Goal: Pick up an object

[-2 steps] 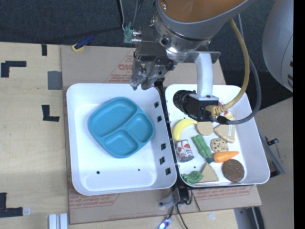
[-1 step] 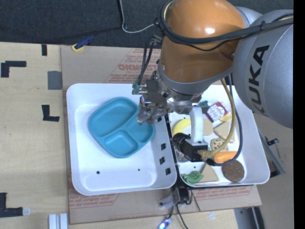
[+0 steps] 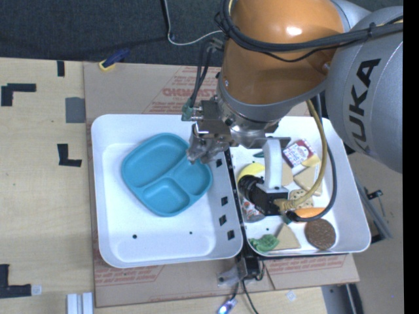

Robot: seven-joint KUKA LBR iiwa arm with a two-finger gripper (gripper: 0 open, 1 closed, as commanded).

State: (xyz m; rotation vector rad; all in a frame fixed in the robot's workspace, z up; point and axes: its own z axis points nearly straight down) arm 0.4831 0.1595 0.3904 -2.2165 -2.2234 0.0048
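The orange wrist band (image 3: 285, 41) of the arm sits nearest the lens, above the pincer (image 3: 201, 150), which hangs at the right rim of the blue divided plate (image 3: 165, 174); whether it is spread or pinching, I cannot tell. That plate lies flat in the left bin (image 3: 108, 237), looks light, stiff and slick, and is best taken by its raised rim. Right of the plate, a second bin (image 3: 350, 201) holds crowded toy food. Cardboard (image 3: 150, 90) covers the counter beyond.

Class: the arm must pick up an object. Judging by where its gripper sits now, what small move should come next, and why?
Probably a short descent: the gripper hangs over the right rim of the blue divided plate in the left bin, with nothing seen held.
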